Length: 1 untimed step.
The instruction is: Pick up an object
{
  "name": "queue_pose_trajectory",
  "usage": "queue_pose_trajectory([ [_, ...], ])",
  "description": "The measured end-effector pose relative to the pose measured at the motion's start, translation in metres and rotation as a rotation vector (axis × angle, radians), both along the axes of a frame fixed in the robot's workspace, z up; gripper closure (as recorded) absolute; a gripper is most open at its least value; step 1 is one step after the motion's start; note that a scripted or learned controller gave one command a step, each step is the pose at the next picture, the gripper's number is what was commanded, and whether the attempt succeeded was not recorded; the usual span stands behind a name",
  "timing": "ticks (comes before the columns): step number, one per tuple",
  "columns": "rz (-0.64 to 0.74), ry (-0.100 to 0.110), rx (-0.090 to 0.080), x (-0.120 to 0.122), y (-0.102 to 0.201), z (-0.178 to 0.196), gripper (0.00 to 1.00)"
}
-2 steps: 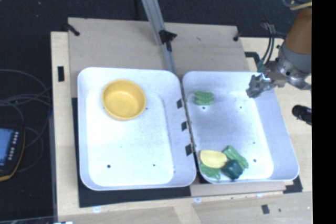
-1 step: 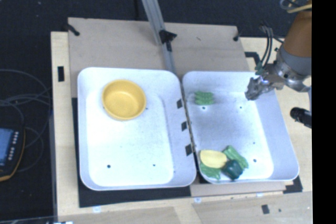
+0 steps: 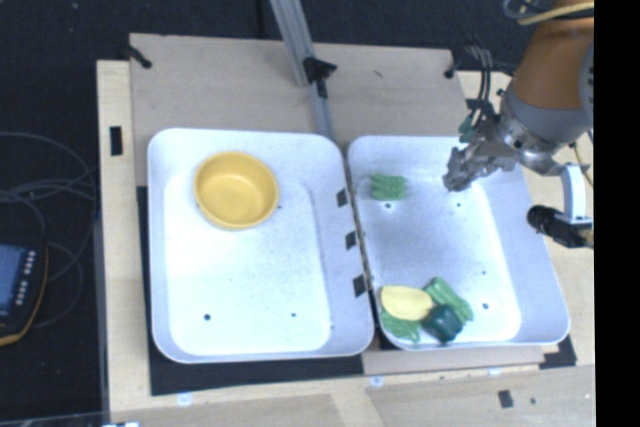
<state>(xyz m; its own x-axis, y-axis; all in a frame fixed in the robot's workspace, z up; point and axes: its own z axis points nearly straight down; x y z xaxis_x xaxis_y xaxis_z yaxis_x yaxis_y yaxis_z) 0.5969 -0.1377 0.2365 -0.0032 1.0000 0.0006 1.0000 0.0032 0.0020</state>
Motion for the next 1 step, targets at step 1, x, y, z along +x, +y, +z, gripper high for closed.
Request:
queue_pose_trajectory([
  [1, 0.0, 0.002, 0.0, -0.0056, 0.056, -0.0083, 1.0],
])
